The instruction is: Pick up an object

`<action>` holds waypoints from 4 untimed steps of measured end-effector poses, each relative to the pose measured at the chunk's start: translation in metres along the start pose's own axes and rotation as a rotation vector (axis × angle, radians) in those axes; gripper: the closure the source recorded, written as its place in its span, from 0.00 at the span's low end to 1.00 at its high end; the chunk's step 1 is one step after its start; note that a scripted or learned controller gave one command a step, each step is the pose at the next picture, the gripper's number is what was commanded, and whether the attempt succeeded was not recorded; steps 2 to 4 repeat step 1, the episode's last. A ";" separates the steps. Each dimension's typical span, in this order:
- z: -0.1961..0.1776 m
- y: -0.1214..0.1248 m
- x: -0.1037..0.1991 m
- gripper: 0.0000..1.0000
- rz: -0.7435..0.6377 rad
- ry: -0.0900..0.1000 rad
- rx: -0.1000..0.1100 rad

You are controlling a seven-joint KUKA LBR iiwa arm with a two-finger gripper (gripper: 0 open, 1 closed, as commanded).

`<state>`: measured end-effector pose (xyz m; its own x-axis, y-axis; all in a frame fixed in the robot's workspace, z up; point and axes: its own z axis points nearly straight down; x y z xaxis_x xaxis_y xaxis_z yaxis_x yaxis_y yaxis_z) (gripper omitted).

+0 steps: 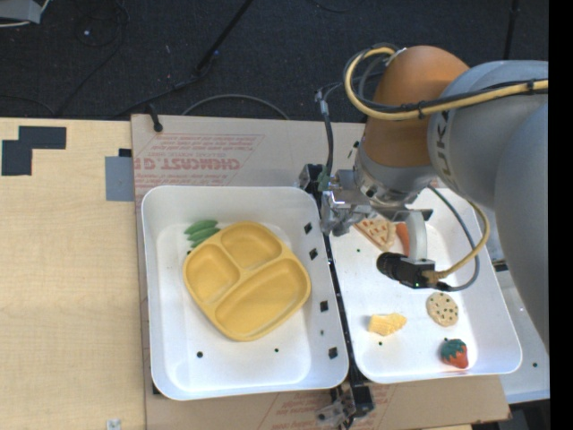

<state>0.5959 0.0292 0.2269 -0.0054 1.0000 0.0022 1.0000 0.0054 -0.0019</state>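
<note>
Toy foods: five, right bin.

The grey arm comes in from the right edge of the table and bends down toward the middle. The orange band sits above the wrist. A yellow cable loops around it. The tool hangs low near the far edge, pointing down.
</note>
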 end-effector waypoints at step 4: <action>-0.004 -0.011 0.056 1.00 -0.001 -0.001 0.002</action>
